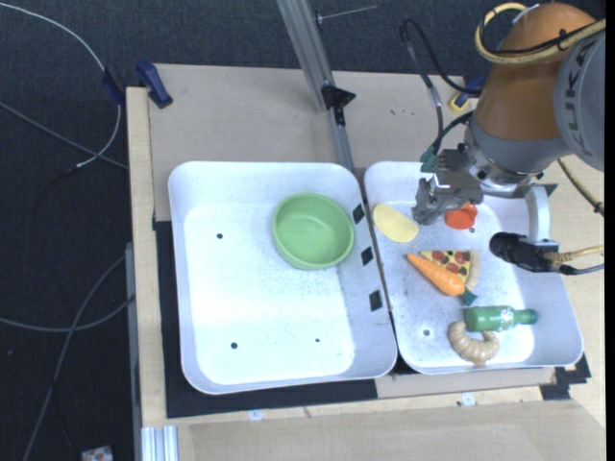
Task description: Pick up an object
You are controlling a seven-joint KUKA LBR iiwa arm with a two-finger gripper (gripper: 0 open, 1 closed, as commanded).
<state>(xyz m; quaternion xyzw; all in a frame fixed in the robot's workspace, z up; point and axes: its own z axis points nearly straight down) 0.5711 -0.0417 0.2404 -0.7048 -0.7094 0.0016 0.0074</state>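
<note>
My gripper hangs over the back part of the right bin, pointing down. Just below and left of it lies a pale yellow flat piece. A small orange-red thing sits right beside the gripper on its right, partly hidden by it. Nearer the front lie an orange carrot and a pizza slice, touching each other. A green bottle rests on its side, with a tan curved pastry against it at the front.
A green bowl stands upright in the left bin, near its back right. A slanted metal pole runs down to the gap between the bins. The orange-banded arm looms over the right bin's back edge.
</note>
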